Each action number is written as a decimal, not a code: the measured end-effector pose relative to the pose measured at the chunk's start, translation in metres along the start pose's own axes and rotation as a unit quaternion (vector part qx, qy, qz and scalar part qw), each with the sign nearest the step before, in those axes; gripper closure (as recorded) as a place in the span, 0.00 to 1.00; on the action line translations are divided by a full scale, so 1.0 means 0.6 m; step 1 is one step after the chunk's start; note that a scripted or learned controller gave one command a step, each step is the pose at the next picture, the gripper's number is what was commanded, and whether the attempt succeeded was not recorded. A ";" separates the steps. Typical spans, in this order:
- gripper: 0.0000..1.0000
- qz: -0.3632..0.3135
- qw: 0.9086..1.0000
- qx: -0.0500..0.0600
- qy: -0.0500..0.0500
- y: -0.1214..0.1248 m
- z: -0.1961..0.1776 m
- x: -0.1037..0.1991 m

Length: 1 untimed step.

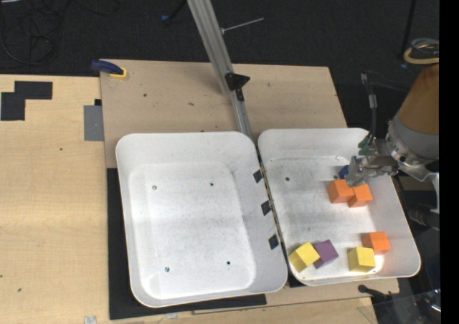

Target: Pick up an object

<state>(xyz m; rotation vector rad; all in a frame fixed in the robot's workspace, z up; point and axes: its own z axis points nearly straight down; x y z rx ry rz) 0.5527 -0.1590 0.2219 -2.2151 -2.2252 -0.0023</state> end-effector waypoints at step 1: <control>1.00 0.000 1.000 0.000 0.000 0.035 -0.018 0.077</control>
